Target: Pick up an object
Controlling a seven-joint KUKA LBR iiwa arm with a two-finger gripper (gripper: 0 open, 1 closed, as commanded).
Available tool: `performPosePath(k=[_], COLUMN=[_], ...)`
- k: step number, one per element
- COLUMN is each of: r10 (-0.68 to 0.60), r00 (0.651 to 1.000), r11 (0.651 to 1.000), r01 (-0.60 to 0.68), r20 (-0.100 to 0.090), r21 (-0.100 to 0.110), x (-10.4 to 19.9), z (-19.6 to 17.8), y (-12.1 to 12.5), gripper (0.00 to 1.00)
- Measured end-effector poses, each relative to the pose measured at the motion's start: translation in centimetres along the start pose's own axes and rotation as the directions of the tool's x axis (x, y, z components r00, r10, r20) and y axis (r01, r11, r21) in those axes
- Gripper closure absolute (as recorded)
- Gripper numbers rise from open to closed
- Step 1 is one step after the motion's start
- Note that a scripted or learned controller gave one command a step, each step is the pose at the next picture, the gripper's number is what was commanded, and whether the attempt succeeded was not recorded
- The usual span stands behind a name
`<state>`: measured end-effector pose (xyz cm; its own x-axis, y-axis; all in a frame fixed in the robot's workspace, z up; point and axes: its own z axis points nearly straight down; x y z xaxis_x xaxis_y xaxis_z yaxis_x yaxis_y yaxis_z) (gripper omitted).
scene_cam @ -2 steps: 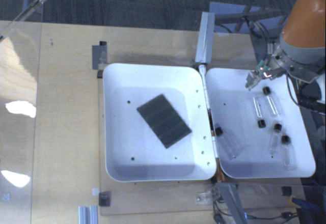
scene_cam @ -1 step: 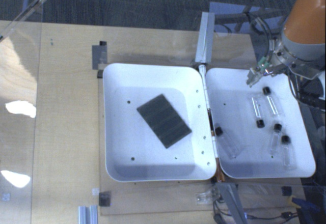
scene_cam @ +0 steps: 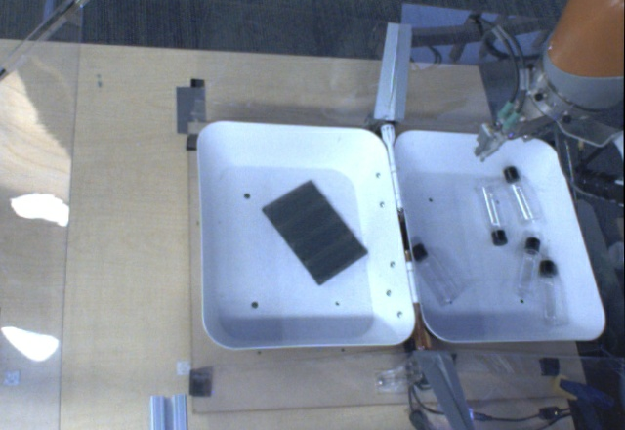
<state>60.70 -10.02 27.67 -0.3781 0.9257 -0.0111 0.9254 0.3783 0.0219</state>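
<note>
Nearest the camera, along the front edge of the wooden desk (scene_cam: 107,252), the two white bins sit side by side, rims touching down the middle. The left bin (scene_cam: 220,311) holds a single dark grey rectangular pad (scene_cam: 314,231), lying flat and turned at a slant, roughly in the middle of the bin floor.

The right bin (scene_cam: 586,316) holds several clear tubes with black caps (they are hard to make out against the white). One lies near the bin's left wall, its black cap (scene_cam: 419,250) close to the shared rim. Another pair of tubes (scene_cam: 522,272) lies toward the front right, caps up. Farther back, two more clear tubes (scene_cam: 506,201) lie nearly parallel in the middle right of the bin.

Beyond these, at the far right corner of the right bin, the end effector (scene_cam: 493,137) hangs over the rim, reaching in from the right beneath the arm's grey wrist and orange band (scene_cam: 591,8). Nothing sits between its fingers that I can see, and whether they are spread or closed I cannot tell. The nearest tubes lie just in front of it; the dark pad is well apart, in the other bin.
</note>
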Motion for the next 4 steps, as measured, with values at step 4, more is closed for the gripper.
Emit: performPosePath(k=[4], r10=[-0.693], r00=[0.721], r11=[0.721], r01=[0.693], r20=[-0.011], r21=[0.003], x=[-1.5], z=[-0.5], y=[0.2], gripper=[1.00])
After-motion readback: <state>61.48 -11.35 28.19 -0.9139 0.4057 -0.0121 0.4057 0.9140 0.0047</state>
